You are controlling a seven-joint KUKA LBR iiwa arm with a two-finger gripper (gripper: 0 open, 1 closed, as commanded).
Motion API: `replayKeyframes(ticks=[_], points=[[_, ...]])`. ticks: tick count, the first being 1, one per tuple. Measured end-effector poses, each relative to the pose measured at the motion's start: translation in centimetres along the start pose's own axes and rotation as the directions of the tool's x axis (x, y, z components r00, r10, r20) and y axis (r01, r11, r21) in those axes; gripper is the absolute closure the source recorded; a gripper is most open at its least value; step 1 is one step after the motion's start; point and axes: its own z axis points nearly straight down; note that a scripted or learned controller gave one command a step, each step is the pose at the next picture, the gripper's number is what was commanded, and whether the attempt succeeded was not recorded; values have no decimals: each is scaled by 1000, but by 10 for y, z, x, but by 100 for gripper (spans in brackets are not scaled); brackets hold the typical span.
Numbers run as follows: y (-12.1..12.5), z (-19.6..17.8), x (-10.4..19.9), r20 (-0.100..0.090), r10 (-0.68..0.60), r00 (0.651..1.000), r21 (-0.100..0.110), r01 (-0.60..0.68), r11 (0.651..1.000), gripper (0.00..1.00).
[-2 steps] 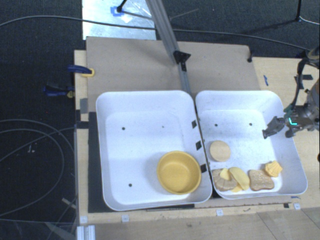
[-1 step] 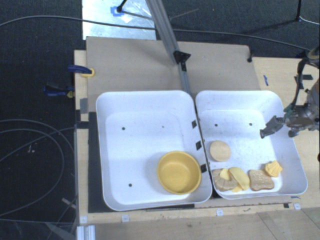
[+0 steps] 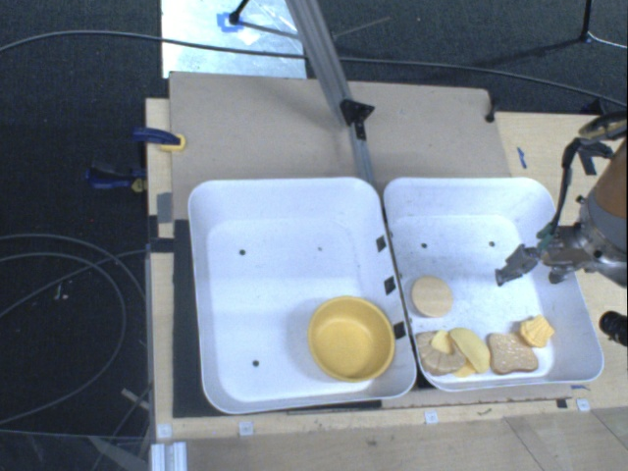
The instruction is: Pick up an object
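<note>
Nearest the camera, along the front edge of the right bin [image 3: 564, 356], a small cluster of food pieces is lying in a row: a brown toast-shaped piece [image 3: 511, 352], a yellow banana-like piece [image 3: 471, 347] leaning across a tan slice [image 3: 442, 360], and a small yellow ridged piece [image 3: 536, 331] sitting just beside the toast at the right end. A little farther back, a round tan cracker [image 3: 431, 296] is resting apart from the cluster, near the wall that the two bins share.

In the left bin [image 3: 226, 263], a yellow bowl [image 3: 351, 338] is sitting upright in the front right corner, close to the dividing wall.

The gripper [image 3: 514, 266] is hanging over the right bin's middle, reaching in from the right, above and behind the food pieces. It is touching none of them and nothing is showing between its fingers; whether those fingers are parted or closed cannot be told from this angle. The arm's grey wrist [image 3: 601, 248] is trailing off to the right, with cables looping above it.

Farther back, both bins are sitting side by side on the tan counter [image 3: 422, 126]. A grey pole [image 3: 329, 57] is slanting up from behind the bins. At the counter's left edge a blue and yellow clamp [image 3: 157, 139] is gripping the board, and dark carpet with black cables is lying beyond.
</note>
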Motion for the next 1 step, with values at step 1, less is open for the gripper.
replayKeyframes(ticks=[1], points=[[-1, 63, -3, -1, 1, 1000, 1, -1, 1000, 0]])
